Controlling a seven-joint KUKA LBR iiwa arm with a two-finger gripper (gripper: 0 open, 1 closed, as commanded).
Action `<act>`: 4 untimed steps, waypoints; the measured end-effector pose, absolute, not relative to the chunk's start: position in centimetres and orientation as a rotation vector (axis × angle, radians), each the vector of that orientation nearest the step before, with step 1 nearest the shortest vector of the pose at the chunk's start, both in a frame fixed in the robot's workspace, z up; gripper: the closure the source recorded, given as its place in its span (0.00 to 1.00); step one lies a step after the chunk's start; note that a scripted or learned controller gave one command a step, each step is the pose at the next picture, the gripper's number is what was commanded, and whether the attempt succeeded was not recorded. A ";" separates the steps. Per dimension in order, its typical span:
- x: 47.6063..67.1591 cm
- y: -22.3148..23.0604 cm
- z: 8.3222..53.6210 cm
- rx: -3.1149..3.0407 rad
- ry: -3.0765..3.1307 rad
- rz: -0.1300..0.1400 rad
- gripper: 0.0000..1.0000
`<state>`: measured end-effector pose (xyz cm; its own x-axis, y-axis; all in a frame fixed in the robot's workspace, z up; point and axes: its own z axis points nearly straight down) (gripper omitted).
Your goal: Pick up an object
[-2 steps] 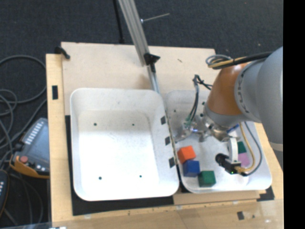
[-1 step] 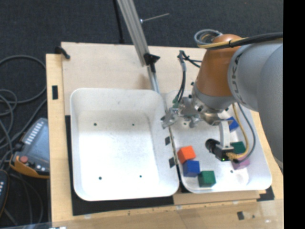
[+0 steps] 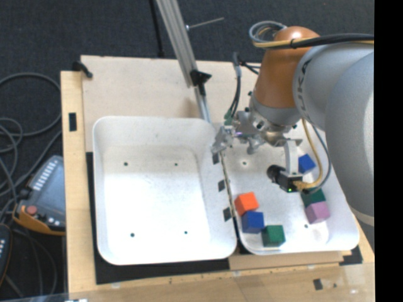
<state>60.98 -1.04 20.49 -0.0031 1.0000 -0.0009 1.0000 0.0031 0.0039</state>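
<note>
My gripper [image 3: 238, 142] hangs over the far left corner of the right bin [image 3: 286, 247], close to the divider between the bins. Its fingers [image 3: 221, 141] stand spread, open, with nothing between them. Nearer the front of that bin lie an orange cube [image 3: 246, 202], a blue cube [image 3: 253, 221] and a green cube [image 3: 273, 234], close together. To the right sit a second blue cube [image 3: 306, 163], a dark green block [image 3: 313, 197] and a purple cube [image 3: 317, 212], partly under the arm.
The left bin [image 3: 104, 187] lies beside the right one, sharing a raised edge. A slanted metal post [image 3: 182, 43] rises behind the bins. The arm's grey body [image 3: 340, 112] covers the right bin's far right. Cables and a pendant [image 3: 44, 197] lie left of the bench.
</note>
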 end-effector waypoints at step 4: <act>53.5 -4.4 19.5 2.217 2.229 0.000 0.00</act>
